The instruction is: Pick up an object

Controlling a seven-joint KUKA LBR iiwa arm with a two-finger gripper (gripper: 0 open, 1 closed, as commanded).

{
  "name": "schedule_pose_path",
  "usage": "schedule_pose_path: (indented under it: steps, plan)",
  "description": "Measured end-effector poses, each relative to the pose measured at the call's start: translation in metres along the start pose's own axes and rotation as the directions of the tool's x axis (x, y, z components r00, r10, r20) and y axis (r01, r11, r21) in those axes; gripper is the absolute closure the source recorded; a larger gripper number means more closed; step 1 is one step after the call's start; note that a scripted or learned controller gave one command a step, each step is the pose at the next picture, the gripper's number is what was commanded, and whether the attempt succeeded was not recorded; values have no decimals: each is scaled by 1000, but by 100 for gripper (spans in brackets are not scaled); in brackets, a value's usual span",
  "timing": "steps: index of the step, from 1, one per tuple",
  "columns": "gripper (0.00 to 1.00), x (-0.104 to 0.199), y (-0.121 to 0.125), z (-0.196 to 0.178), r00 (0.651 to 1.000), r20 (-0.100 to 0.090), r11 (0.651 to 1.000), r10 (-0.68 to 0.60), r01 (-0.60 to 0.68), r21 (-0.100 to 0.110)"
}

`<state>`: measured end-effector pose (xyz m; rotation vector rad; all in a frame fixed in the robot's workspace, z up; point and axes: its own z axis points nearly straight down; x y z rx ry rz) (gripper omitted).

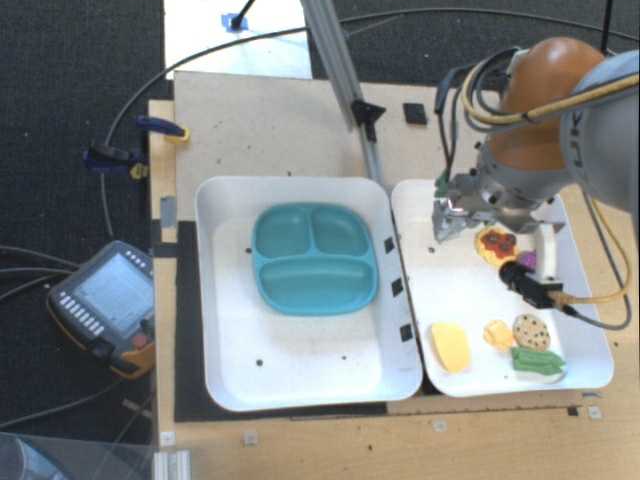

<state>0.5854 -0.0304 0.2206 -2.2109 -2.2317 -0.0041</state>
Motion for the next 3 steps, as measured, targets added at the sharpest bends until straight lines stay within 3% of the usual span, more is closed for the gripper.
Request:
schedule_pose_path:
  steps: [3]
  plan:
    - [100,134,-41,7,1000,0,1000,0,0,3]
